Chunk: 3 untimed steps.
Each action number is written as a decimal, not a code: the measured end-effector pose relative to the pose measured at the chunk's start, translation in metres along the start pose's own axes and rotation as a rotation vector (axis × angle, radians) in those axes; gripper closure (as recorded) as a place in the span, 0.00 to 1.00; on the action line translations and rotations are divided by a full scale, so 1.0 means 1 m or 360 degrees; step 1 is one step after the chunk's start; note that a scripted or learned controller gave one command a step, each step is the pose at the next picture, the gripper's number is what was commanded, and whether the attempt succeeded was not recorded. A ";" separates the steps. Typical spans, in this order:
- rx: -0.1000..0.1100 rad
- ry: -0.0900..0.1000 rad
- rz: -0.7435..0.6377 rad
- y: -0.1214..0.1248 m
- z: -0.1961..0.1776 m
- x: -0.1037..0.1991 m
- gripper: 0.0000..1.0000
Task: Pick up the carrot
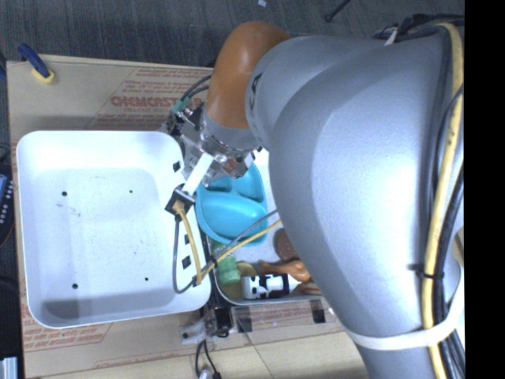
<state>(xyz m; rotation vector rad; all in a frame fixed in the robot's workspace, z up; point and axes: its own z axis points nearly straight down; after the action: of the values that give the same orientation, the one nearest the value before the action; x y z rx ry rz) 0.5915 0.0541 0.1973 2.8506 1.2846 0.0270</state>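
An orange-brown elongated piece, seemingly the carrot, is lying in the right bin close to its near edge. Its long axis is running roughly along that edge, and the arm is covering its right end, so its pointing direction cannot be told. A black-and-white item is sitting just beside it, with a green piece toward the near-left corner. A blue dish is lying farther back. The gripper is hovering over the bin's left edge, beside the left bin; whether it is open or closed cannot be told.
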 end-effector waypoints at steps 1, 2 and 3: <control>0.0043 -0.0025 0.0347 0.039 -0.095 -0.039 1.00; -0.0007 -0.0005 0.0846 -0.038 0.000 -0.064 1.00; 0.0035 -0.0027 0.0990 -0.080 -0.091 -0.024 1.00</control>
<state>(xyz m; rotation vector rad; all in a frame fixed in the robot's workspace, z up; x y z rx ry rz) 0.5139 0.0898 0.2868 3.1260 0.3524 -0.0053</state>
